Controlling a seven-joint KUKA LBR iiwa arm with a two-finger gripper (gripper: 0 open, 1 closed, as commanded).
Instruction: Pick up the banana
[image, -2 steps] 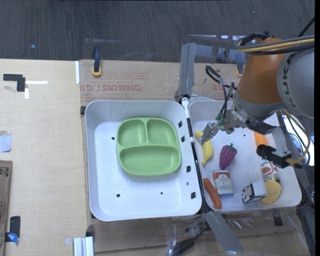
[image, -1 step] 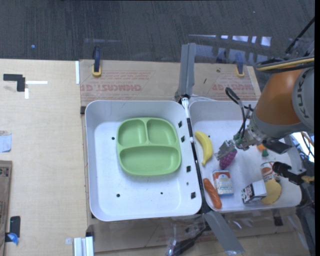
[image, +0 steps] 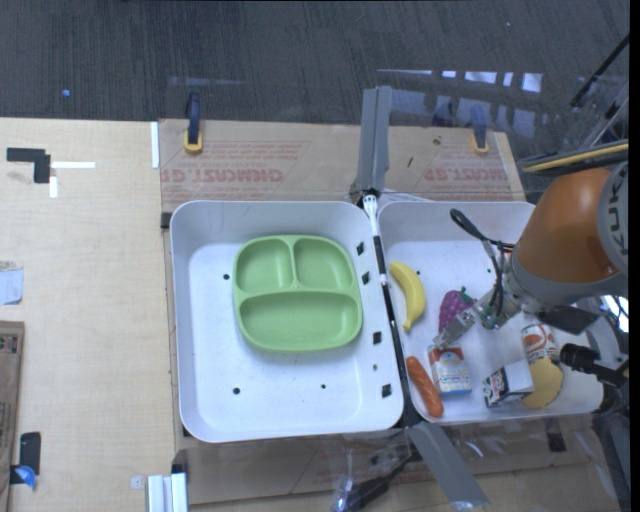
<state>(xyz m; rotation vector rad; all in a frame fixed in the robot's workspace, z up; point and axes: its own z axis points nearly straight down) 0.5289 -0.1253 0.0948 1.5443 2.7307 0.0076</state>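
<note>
The banana (image: 408, 293) lies in the right bin (image: 440, 218) near its left wall, free of the arm. The gripper (image: 462, 325) hangs just right of it, over the purple grapes (image: 455, 305); I cannot tell its state. A carrot (image: 424, 386) and small carton (image: 452, 371) lie below. The green plate (image: 297, 293) sits in the left bin (image: 200, 330).

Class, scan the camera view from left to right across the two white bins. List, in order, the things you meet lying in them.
Green divided plate → banana → orange carrot-like toy → small carton → purple grapes, with the gripper beside them → yellow item at the right bin's far edge.
</note>
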